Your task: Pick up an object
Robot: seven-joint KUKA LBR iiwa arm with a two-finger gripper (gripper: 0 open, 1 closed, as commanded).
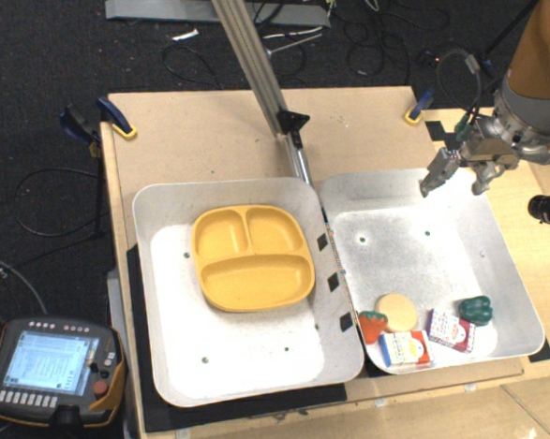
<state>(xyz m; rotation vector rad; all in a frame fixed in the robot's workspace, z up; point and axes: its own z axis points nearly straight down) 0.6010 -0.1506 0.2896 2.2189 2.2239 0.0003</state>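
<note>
My gripper (458, 179) hangs open over the far right corner of the right bin (418, 251), its two fingers spread with nothing between them. Far below it, along the bin's near edge, lies a cluster of small things: a round tan biscuit-like piece (396, 310), a small red piece (373, 325), a red and white box (404, 348), a pink and white packet (451, 329) and a green toy (476, 310).
The left bin (172, 362) holds a yellow divided plate (253, 257). A slanted metal pole (256, 56) runs down to the seam between the bins. A teach pendant (51, 370) sits off the bench at the lower left.
</note>
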